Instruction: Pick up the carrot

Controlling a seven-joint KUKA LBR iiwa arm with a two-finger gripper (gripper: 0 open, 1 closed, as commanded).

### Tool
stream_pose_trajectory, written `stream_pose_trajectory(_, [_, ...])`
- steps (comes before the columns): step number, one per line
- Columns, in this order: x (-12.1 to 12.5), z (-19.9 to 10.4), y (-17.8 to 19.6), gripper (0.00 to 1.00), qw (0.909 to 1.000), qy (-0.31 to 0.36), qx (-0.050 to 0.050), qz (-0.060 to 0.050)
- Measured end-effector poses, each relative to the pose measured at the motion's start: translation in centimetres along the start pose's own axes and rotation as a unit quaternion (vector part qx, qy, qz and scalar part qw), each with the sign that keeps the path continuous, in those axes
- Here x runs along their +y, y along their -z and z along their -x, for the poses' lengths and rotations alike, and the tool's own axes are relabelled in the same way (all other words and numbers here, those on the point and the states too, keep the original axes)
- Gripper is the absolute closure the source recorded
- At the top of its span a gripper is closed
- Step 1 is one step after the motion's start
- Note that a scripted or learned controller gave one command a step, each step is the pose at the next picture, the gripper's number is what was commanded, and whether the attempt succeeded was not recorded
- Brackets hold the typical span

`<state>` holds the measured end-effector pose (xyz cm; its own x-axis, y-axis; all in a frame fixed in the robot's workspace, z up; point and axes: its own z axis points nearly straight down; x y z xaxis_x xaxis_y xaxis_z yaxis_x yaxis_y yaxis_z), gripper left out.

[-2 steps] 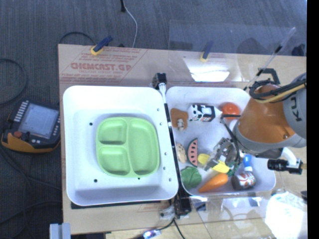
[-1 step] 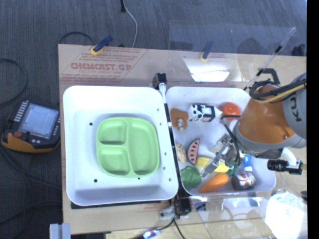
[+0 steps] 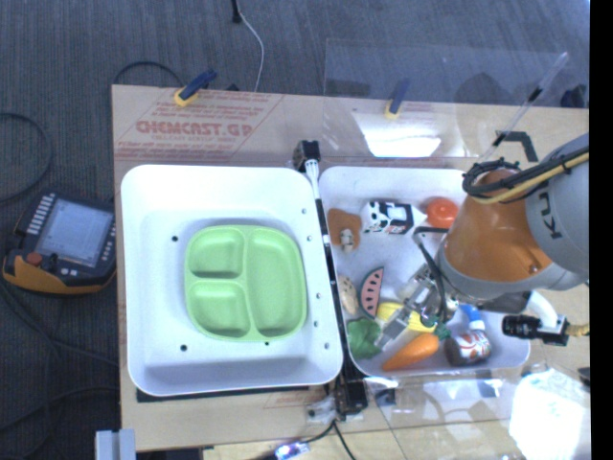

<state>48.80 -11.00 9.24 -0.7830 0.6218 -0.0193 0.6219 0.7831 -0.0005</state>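
Orange carrot (image 3: 413,351) lies in the right bin (image 3: 330,185); fingers (image 3: 407,316) just above it, grip state unclear

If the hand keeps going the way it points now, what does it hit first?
Probably the carrot. The hand points down-left in the right bin, just above the carrot's left end, beside a yellow toy. Depth is unclear.

Grey arm (image 3: 575,209), broad orange band (image 3: 493,238), black and yellow cables, metallic fingers (image 3: 402,322)
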Motion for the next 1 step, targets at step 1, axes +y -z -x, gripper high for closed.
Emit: stream_pose_trajectory(1, [3.76,-3.10,9.42,0.00,0.9968,0.080,0.007,0.003])
